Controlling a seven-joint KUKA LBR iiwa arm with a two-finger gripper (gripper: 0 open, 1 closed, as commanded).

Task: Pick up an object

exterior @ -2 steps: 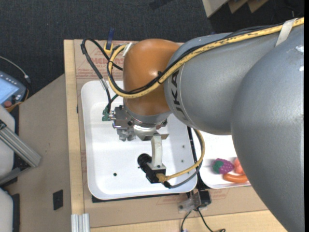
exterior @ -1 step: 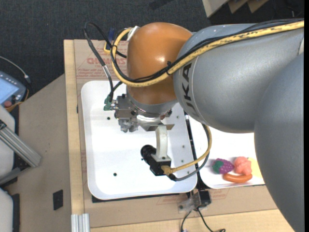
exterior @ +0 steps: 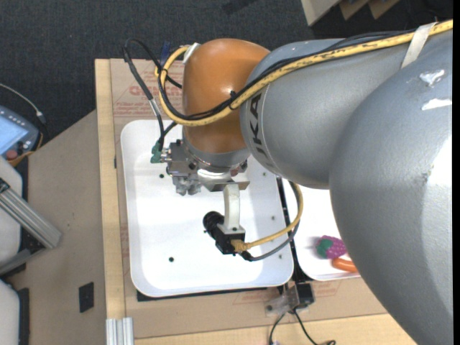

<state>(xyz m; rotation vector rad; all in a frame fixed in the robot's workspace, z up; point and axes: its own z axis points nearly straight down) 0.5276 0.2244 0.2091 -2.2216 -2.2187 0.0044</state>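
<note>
My gripper [exterior: 188,183] hangs low over the middle of the left bin [exterior: 144,214], under the orange wrist band, which covers most of it. No object shows at the gripper. In the right bin [exterior: 310,263], a small purple and green object [exterior: 330,246] lies beside an orange object [exterior: 346,264]. Both sit at that bin's near left corner, partly hidden by the grey arm.
The big grey arm [exterior: 359,113] covers nearly all of the right bin and the back of the left bin. The bins stand on a cardboard-coloured bench [exterior: 108,192]. A tiny dark speck [exterior: 171,259] lies on the left bin's floor near the front.
</note>
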